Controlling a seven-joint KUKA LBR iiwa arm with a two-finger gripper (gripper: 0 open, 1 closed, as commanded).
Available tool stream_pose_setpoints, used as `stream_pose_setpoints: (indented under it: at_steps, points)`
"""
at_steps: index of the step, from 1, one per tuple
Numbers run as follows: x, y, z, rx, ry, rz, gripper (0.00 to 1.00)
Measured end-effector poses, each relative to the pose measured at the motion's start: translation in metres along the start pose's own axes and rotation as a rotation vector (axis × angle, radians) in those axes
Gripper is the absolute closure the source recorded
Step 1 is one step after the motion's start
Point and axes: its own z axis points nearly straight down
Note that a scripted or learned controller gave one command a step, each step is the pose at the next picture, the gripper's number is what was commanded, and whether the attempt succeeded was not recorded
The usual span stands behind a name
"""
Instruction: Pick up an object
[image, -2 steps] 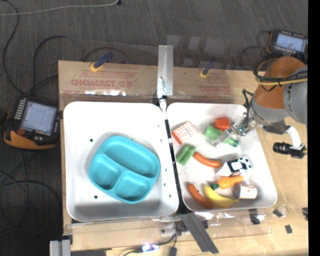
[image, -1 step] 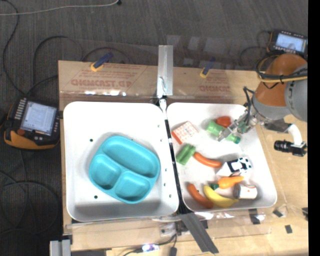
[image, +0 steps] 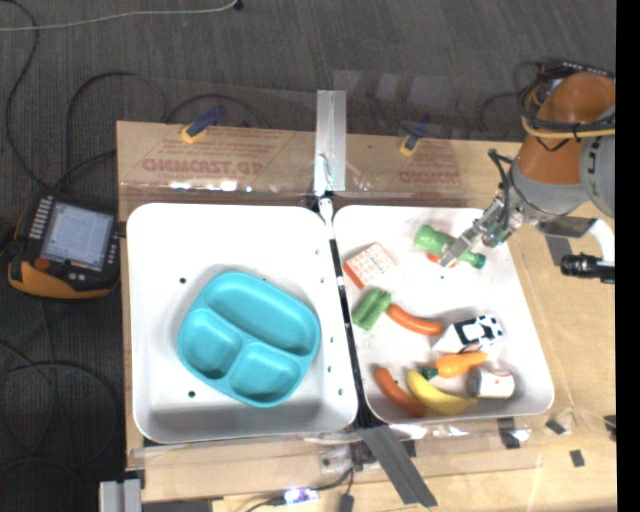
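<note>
Jaws (image: 458, 252) sit low in the right bin (image: 530, 345), right at the green toy (image: 435, 240). Whether they grip it, I cannot tell. Nothing is lifted yet.

Glossy white plastic bins (image: 230, 225), a smooth matt turquoise tray (image: 250, 335), shiny plastic toy food — banana (image: 440, 392), carrot (image: 413, 320) — on a pale wooden surface (image: 560, 330), over dark rough carpet (image: 60, 100).

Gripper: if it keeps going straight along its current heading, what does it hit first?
Probably the green toy: the gripper points down-left from the right bin's far right side and sits right over it. Height above it is unclear from this slanted view.
</note>
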Motion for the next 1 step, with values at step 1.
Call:
stream_pose_setpoints:
  at_steps: [1]
  points:
    - [0.015, 0.0243, -0.0471, -0.002, 0.003, 0.138, 1.0]
